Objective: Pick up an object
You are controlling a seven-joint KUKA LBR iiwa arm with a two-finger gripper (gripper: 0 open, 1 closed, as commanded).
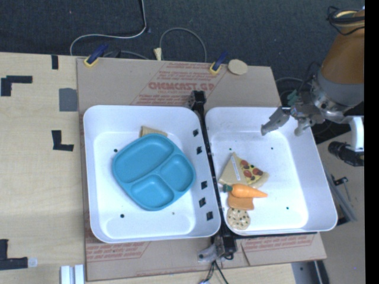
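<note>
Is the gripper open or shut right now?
Open: the gripper hangs over the right bin, its two fingers spread apart with nothing between them.

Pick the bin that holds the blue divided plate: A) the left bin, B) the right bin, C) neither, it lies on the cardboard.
A: the blue divided plate lies inside the left bin, while the right bin holds the toy carrot and pizza slice.
</note>
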